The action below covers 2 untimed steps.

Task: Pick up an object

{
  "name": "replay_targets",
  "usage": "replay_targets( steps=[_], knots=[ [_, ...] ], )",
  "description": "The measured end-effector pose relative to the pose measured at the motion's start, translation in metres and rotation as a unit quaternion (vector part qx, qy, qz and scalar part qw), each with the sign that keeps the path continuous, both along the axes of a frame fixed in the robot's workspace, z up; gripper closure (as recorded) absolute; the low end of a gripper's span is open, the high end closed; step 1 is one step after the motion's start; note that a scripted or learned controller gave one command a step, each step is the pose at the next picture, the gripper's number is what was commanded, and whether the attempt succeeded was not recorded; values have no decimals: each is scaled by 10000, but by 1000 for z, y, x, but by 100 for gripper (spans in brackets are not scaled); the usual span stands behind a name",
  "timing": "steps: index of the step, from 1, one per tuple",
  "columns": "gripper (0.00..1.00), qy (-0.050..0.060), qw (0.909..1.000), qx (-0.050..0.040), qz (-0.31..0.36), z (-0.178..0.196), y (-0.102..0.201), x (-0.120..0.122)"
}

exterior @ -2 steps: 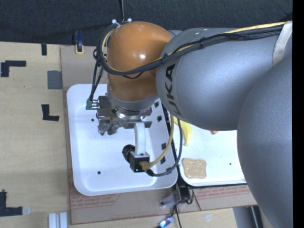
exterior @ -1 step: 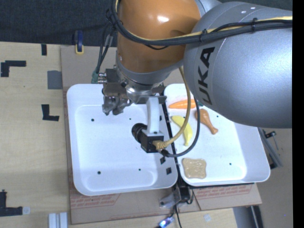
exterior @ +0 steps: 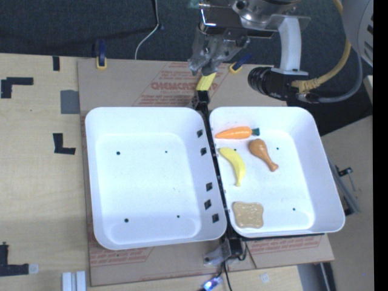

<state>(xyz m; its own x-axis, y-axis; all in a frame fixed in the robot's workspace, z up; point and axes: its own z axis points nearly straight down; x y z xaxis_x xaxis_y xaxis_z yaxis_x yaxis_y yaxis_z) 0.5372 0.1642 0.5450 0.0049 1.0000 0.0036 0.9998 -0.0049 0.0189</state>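
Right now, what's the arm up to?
The gripper sits above the far edge of the bench, over the seam between the two bins, with nothing visibly in it. The right bin holds a carrot, banana, drumstick and a tan slice of bread, all lying untouched. No pick has been made yet.

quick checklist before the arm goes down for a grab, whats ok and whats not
1. Things to pick are in the right bin: carrot, banana, drumstick, slice of bread. Ok.
2. Things lie apart, none stacked: ok, though the carrot and banana are close.
3. Hand is over a thing to pick: not ok, it hangs above the far end of the seam between the bins, beyond the rim.
4. Hand open for a grab: cannot tell.
5. Hand carries nothing already: cannot tell.
6. Banana is clear of the bin wall: not ok, it lies near the middle divider.
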Motion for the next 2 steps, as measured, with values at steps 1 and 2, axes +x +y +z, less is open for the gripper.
replay_targets(
  steps=[1,2],
  knots=[
    [100,155,9999,-41,28,-114,13,-6],
    [100,46,10000,3,52,-4,38,-6]
  ],
)
